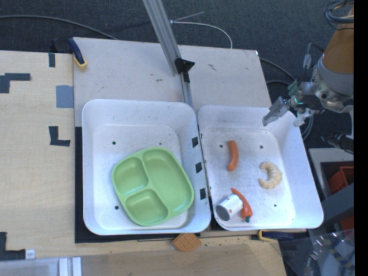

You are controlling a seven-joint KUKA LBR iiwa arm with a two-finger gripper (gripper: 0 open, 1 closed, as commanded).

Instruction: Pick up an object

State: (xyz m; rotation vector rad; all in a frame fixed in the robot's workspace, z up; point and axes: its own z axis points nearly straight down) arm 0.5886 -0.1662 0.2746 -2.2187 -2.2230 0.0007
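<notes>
White bins sit side by side: the left bin (pixel 92 154) holds a green divided plate (pixel 152 186), the right bin (pixel 299 171) a sausage (pixel 232 154), croissant (pixel 270 175), carrot (pixel 242 202) and small cup (pixel 228 207). The gripper (pixel 286 109) hangs over the right bin's far rim, holding nothing; whether its jaws are apart I cannot tell.

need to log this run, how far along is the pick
Nothing looks done yet: the sausage, croissant, white cup and carrot all lie in the right bin, and the green tray sits in the left one. The gripper hangs above that bin's upper right corner, carrying nothing. Descending, grasping and lifting remain.
</notes>
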